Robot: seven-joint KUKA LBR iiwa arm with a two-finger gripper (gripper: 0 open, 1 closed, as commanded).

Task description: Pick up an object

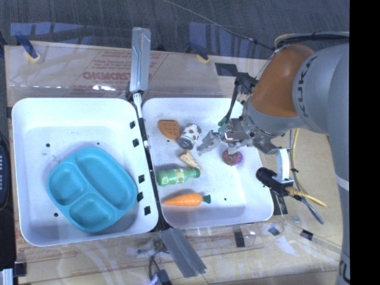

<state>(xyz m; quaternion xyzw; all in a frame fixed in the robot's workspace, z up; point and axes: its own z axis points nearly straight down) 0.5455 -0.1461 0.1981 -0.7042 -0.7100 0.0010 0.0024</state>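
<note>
1. A small, round purple-and-brown object [232, 157] lies in the right bin [237, 209], just below the gripper [209, 142].
2. Left of that object lie a cone wedge [189, 158], a can [189, 136] and a brown waffle [168, 129]; lower left are a green bottle [176, 175] and a smooth orange carrot [185, 200].
3. Bare floor lies below the object toward the rim.
4. The fingers stand apart, holding nothing.
5. Far left, a blue divided tray [90, 186] sits in the left bin [24, 135].

Arm reaching in from the right

The grey arm [323, 94] enters from the right, its orange band [279, 85] just above the wrist. The tool [209, 142] points leftward and hangs low, its metal fingers [205, 146] slightly parted with nothing seen between them
</note>
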